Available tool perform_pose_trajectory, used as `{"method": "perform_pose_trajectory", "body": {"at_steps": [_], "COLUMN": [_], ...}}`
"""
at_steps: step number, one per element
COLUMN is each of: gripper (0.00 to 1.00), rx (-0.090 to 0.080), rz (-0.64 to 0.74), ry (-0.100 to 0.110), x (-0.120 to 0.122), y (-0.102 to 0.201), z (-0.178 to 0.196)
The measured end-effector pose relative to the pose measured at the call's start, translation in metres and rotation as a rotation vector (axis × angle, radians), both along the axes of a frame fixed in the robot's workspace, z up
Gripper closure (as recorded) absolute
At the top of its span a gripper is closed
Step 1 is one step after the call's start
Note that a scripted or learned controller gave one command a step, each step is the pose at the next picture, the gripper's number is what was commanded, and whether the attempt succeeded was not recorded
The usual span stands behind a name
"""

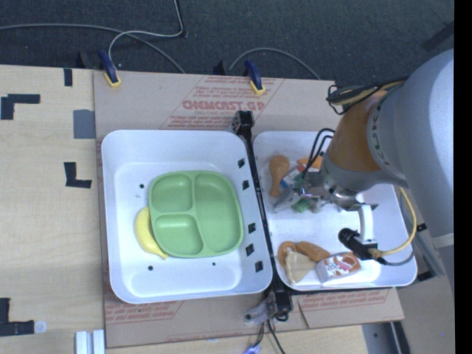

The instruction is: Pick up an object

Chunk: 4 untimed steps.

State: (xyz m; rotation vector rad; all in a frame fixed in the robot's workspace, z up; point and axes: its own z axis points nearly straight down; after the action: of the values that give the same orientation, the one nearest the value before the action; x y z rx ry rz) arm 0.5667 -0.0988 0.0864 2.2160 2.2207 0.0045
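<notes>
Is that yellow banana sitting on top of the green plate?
No, the banana lies on the left bin's floor, tucked against the green divided plate's left edge.

Blue clamps [110,73] pin cardboard sheet [295,98] to bench [37,198].

lab: clamped cardboard [221,102], bins [118,198]

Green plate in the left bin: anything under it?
A banana pokes out from under the green plate's left edge, lying on the bin floor. How far it runs beneath, and whether anything else lies under the plate, is covered.
</notes>
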Motion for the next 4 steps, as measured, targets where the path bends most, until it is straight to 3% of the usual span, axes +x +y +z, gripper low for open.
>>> {"method": "perform_pose_trajectory", "body": {"at_steps": [1,2,4], "gripper": [0.0,0.0,0.0], "rx": [-0.001,0.005,0.009], "rz": [0.0,-0.003,0.0], "ry": [0.003,0.041,0.036], "x": [0.054,0.095,0.097], "y": [0.0,-0.002,-0.008], "z": [-0.001,-0.003,-0.002]}}
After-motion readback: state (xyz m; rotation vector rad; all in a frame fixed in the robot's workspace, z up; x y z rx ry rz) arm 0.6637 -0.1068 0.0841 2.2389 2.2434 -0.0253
